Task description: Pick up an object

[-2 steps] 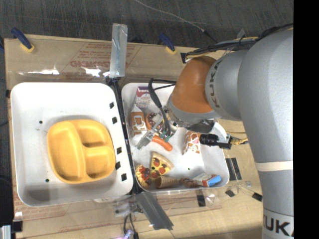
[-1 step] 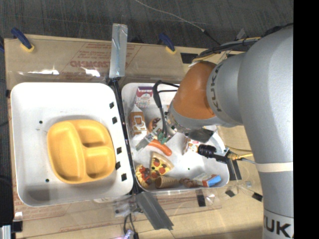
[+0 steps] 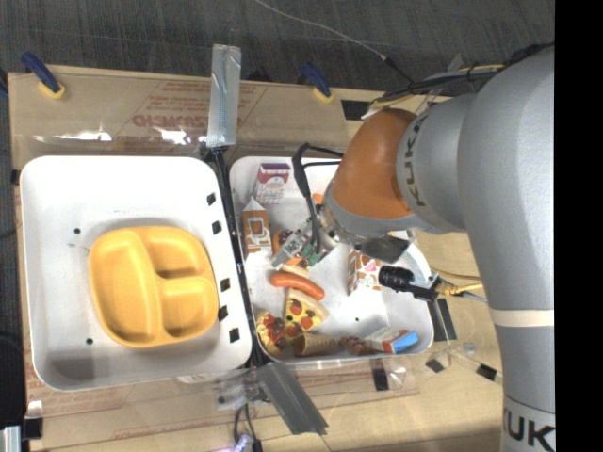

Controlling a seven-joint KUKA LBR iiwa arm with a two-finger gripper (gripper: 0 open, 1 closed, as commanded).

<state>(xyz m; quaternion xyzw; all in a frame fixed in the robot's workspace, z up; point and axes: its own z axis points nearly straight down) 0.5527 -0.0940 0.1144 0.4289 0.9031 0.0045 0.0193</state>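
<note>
1. Clearly the gripper is down inside the right bin, near the frame's centre; whether its fingers are spread or pressed together cannot be told, and nothing is seen between them.
2. Much of that bin hides under the grey arm and its orange band.
3. Just below the gripper lies a toy hot dog, long axis running from upper left to lower right; contact is unclear.
4. Below it sits a pizza slice; a yellow divided plate lies in the left bin.
</note>
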